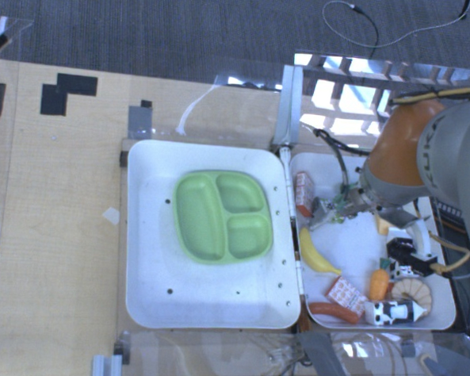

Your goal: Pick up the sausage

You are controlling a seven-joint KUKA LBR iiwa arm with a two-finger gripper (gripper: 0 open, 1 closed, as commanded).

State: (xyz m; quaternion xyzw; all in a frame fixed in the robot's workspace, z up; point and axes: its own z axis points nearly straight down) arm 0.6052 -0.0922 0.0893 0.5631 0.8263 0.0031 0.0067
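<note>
The sausage [335, 312], reddish-brown and thin, lies along the front edge of the right bin [446, 314]. My gripper [327, 214] hangs over the back left part of that bin, well behind the sausage and apart from it. It sits near a red-and-white packet [302, 191]. The grey arm with its orange band [403, 146] reaches in from the right.
A yellow banana [316, 256] lies between gripper and sausage. A pink wafer pack [346, 294], an orange carrot [380, 285], a black-and-white cow toy [394, 313] and a bread slice [416, 293] crowd the front right. The left bin [145, 289] holds a green divided plate [195, 220].
</note>
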